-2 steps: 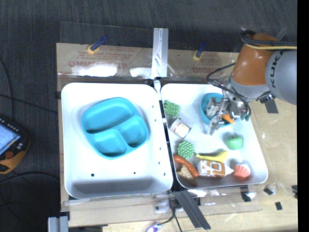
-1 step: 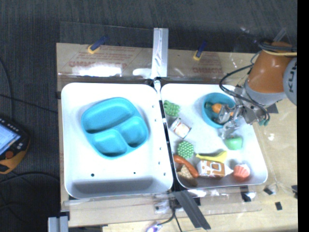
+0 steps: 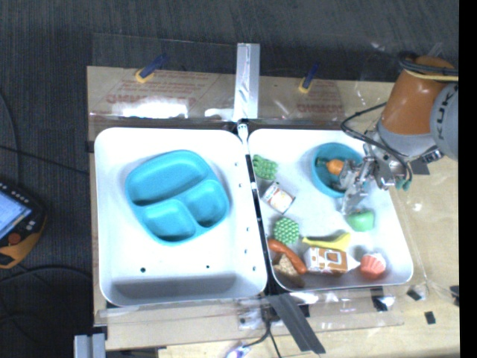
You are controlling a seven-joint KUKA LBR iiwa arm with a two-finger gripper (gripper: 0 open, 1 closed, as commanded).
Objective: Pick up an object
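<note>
Right white bin on the bench: the two-finger gripper, its state impossible to tell, hangs just above the small green rounded toy lying immediately nearer the viewer.

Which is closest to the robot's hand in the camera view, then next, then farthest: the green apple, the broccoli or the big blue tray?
From the hand:
1. Green apple, just below it, right bin.
2. Broccoli, toward the right bin's left side.
3. Big blue tray, across in the left bin.
</note>
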